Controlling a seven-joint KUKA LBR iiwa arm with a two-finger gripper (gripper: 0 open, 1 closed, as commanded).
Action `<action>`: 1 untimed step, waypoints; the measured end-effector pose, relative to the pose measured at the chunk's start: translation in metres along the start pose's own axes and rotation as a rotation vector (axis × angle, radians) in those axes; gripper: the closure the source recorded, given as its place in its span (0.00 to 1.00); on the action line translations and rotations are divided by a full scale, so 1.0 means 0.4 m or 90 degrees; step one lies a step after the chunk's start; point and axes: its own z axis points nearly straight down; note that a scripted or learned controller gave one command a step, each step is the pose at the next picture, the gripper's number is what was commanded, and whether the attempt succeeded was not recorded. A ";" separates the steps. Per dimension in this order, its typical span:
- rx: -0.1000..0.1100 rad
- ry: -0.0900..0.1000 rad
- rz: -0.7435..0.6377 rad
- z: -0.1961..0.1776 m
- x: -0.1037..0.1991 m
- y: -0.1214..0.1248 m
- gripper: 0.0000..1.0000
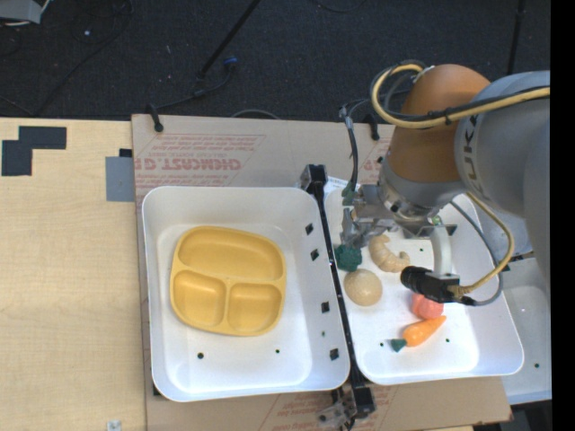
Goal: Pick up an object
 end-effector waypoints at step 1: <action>-0.002 0.000 -0.001 -0.035 0.149 -0.006 1.00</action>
